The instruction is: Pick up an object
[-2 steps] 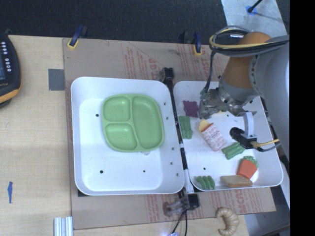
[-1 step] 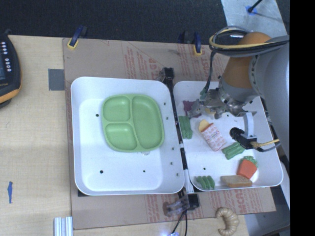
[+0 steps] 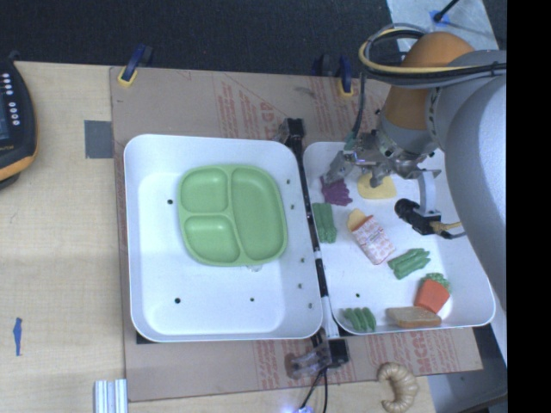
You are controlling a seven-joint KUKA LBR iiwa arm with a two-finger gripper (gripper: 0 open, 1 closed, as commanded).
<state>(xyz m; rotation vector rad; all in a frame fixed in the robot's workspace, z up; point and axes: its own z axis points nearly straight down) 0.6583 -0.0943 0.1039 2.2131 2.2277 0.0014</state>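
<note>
While hanging low over the upper part of the right bin (image 3: 461, 261), the tool (image 3: 368, 163) is hovering between two candidates. A purple piece (image 3: 336, 190) is lying just beside it toward the lower left, and a flat yellow piece (image 3: 377, 185) is sitting just below it in the frame. Whether the tool is released or clenched cannot be told from this slanted angle, so no object can be called held and the pick is looking not yet made.

Doing this step well probably means committing to one target and centring squarely over it, not straddling both. The purple piece is resting near the wall shared with the left bin (image 3: 155, 256), so a descent there would be risking a scrape on that edge. The yellow piece is looking thin, so it would likely be needing a drop almost to the bin floor.

Farther down the frame, a green piece (image 3: 325, 222) is lying along the same wall and a red-and-white packet (image 3: 372, 237) is sitting mid-bin. Green pods (image 3: 409, 262), an orange-red piece (image 3: 433, 295), a second green cluster (image 3: 360, 318) and a brown slice (image 3: 413, 317) are crowding the lower edge. A green divided plate (image 3: 232, 213) is lying well apart in the left bin.
</note>
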